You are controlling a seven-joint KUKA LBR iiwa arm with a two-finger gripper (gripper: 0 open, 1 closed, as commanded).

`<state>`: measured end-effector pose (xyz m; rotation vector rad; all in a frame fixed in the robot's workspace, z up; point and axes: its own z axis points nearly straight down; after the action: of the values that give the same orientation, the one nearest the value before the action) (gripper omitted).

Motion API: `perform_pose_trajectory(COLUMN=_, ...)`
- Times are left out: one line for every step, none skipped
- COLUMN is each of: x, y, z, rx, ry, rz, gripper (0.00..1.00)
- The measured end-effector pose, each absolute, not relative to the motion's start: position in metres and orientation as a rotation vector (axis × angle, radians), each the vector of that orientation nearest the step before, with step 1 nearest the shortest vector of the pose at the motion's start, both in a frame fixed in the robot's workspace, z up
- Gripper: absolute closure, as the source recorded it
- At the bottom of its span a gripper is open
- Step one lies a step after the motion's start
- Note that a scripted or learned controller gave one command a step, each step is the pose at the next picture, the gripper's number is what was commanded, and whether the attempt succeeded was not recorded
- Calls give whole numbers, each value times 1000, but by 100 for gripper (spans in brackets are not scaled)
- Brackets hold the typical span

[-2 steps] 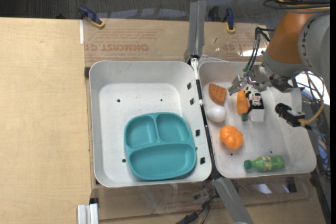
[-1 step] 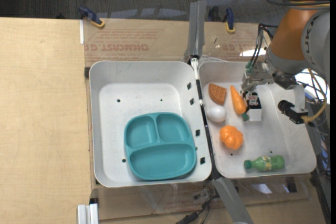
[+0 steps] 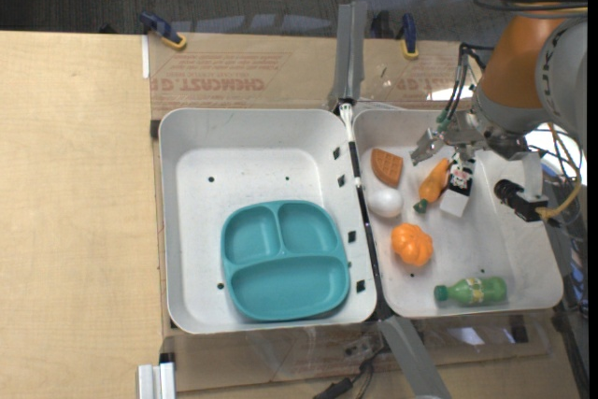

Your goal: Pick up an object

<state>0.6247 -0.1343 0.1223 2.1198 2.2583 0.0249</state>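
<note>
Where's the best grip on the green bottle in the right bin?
Probably across the middle of the green bottle, coming straight down. It lies on its side near the front wall of the right bin, long axis running left-right, so set the jaws front-to-back across the narrow body. The front wall sits close; the pumpkin lies apart.

Plate (image 3: 285, 259) in left bin (image 3: 187, 131); pumpkin (image 3: 411, 244), bottle (image 3: 470, 292) in right bin (image 3: 523, 290)

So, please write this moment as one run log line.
gripper: above carrot, right bin | nothing seen held | left bin: teal plate
</note>
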Motion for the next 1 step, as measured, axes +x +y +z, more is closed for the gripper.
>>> perform_pose_trajectory(x=606, y=-176, z=108, rx=2205, ry=2196, rz=28, gripper=0)
